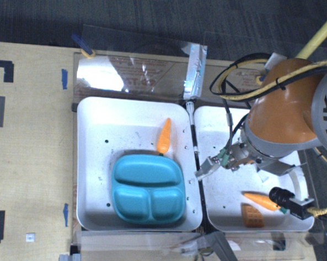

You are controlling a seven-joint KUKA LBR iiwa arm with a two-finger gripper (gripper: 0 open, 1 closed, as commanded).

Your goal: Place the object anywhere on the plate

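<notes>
Down near the wall between the two bins, the fingers [210, 164] of the arm hang low over the left part of the right bin [224, 213]. They look thin and grey, and at this angle I cannot tell how far apart they are; nothing is seen between them. Their tip comes close to the edge of the left bin [90, 150], but whether it touches that edge is not clear.

Just left of the fingers, inside the left bin, lies the blue plate [148, 188], a tray with three compartments. One orange carrot [163, 136] lies just behind the plate, at its far rim, and it points away from the plate.

Behind the fingers, the grey and orange arm [284, 104] covers the far part of the right bin. Near the front of this bin lie a second carrot [261, 201] and, just beside it, a small brown block [252, 216].
</notes>
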